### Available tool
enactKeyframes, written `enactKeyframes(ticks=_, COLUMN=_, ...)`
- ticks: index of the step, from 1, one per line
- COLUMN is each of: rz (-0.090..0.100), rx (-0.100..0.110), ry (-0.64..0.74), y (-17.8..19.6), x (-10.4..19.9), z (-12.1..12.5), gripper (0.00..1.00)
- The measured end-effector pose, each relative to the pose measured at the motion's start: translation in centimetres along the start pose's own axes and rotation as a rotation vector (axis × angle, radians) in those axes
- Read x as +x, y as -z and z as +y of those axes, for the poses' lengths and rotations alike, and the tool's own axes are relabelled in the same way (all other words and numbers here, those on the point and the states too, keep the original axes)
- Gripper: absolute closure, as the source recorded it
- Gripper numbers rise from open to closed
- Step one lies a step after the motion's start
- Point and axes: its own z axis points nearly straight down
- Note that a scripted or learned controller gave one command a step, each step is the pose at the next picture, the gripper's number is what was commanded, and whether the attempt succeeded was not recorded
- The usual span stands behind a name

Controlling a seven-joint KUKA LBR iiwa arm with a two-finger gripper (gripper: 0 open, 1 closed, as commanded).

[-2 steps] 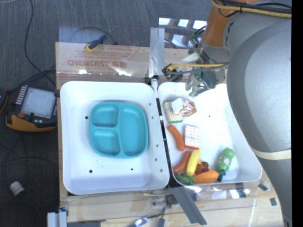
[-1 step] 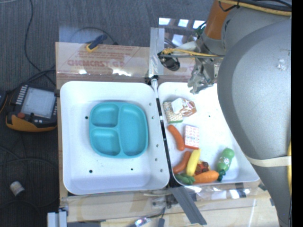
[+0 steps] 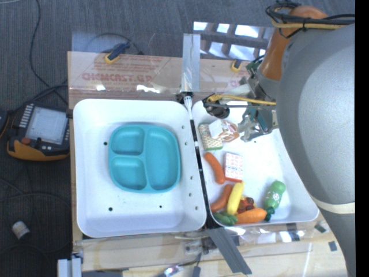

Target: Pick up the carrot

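The pincer (image 3: 256,127) is hanging over the far part of the right bin (image 3: 262,166). Nobody can tell if it is spread or pressed together, because it is too small and dark here. Nothing is showing in its grip. The grey arm (image 3: 326,108) is reaching in from the right, big and round.

Just beside the pincer, a shiny pack (image 3: 217,133) is lying by the bin's left wall. Nearer the front, a red-orange sausage (image 3: 214,167) and a pink and white box (image 3: 233,166) are lying side by side. The carrot (image 3: 252,216) is lying flat at the very front of the right bin, well apart from the pincer. A banana (image 3: 235,196) is leaning just behind it, with dark grapes (image 3: 248,202) touching it and a green bottle (image 3: 275,194) to its right.

The left bin (image 3: 92,126) is sitting right against the right one. A blue plate (image 3: 144,157) with three parts is resting in its middle.

Behind the bins, a flat cardboard (image 3: 132,74) with red letters is lying under a clear sheet, and a yellow clip (image 3: 115,52) is sitting at its far edge. The bench is standing on dark grey carpet (image 3: 34,39). A remote (image 3: 37,133) with a screen is lying on the carpet at the left, and thin wires (image 3: 31,4) are curling across it.
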Motion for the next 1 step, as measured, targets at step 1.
enactKeyframes(ticks=1, rz=-0.001, rx=0.0, ry=0.138, y=-6.08, x=2.66, z=0.22, gripper=1.0)
